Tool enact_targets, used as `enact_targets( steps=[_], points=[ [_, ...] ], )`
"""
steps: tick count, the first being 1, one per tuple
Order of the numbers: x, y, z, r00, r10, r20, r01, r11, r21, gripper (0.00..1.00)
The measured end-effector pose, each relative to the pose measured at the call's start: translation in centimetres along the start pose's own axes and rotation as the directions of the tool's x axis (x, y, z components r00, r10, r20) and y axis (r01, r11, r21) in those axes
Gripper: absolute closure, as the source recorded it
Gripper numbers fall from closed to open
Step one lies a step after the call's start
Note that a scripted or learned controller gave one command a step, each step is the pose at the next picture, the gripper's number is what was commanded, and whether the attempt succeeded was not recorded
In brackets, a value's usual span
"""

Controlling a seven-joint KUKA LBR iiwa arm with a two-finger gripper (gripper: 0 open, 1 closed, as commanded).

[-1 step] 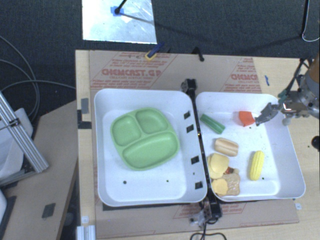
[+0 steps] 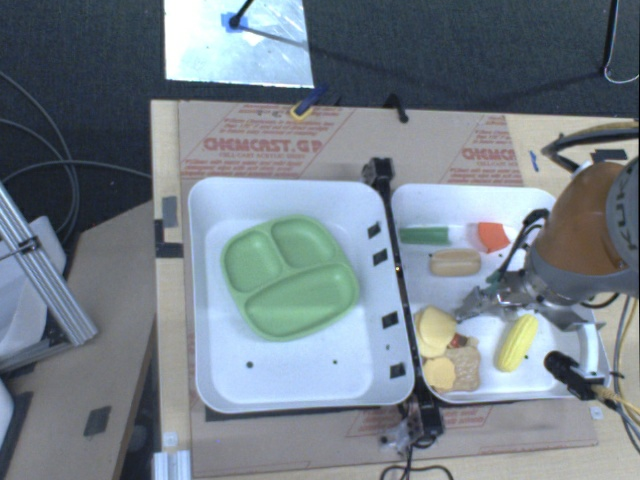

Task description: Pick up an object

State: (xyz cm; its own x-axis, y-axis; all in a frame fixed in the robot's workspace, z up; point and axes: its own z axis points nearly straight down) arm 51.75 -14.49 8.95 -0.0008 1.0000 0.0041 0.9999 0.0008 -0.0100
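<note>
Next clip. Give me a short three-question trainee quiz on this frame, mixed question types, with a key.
1. True or false: the green three-compartment plastic plate lies in the same white bin as the gripper.
2. Multiple choice: which item lies nearest the far wall of the right-hand white bin? A) yellow toy corn cob B) flat dark green bar C) speckled tan cracker
3. Fill in: the tan bread-roll-shaped piece sits just on the near side of the ____ bar.

Key:
1. False; the plate is in the left-hand white bin, the gripper over the right one.
2. B
3. dark green
</note>
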Motion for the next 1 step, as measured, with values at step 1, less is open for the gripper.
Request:
enact_targets(
  steps=[1],
  points=[
    [6.67, 2.87, 0.27, 1.0, -0.009, 0.003, 0.009, 1.0, -0.013, 0.0]
  ],
)
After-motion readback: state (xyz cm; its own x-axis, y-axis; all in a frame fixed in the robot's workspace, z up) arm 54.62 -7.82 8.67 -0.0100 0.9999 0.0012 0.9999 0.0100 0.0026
